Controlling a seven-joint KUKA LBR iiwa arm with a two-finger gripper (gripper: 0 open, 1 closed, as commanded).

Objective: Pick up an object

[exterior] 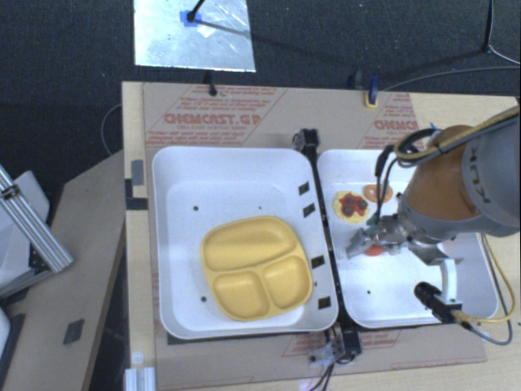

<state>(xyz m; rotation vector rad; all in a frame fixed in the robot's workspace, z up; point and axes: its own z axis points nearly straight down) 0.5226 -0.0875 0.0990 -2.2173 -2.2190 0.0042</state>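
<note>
Dark carpet [65, 47], shiny metal sheet [194, 24].

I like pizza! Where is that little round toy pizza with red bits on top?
The little round yellow toy pizza with red toppings lies in the right white bin, near its back left corner, just behind the robot's hand.

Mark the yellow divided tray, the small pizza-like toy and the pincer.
yellow divided tray [256, 265]: camera view, on its middle ridge, left bin.
small pizza-like toy [352, 205]: camera view, on its red topping, right bin.
pincer [364, 244]: camera view, at its tip, right bin.
</note>
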